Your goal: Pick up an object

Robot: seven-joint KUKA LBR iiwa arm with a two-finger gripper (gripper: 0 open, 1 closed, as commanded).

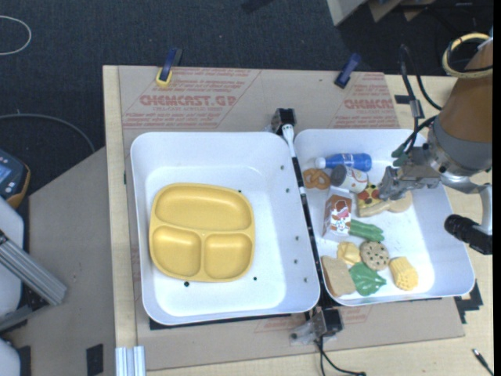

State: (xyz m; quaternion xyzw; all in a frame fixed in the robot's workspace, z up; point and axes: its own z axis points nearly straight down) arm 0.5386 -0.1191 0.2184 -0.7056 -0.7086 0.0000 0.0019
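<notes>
My gripper (pixel 388 185) is low in the right bin (pixel 452 233), at its upper middle, reaching in from the right. It sits right over a tan and red toy food piece (pixel 379 204), and I cannot tell if it touches it. A blue bottle (pixel 349 161) and a pretzel (pixel 317 179) lie to its left. A red and white packet (pixel 338 215), a green pepper (pixel 365 230), a cookie (pixel 375 254), a bread slice (pixel 337 276) and a corn cob (pixel 403 273) lie nearer the front.
The left bin (pixel 149 163) holds a yellow divided plate (pixel 203 231). A black clip (pixel 283 120) sits where the two bins meet at the back. The arm's grey body (pixel 463 128) hangs over the right bin's far right corner.
</notes>
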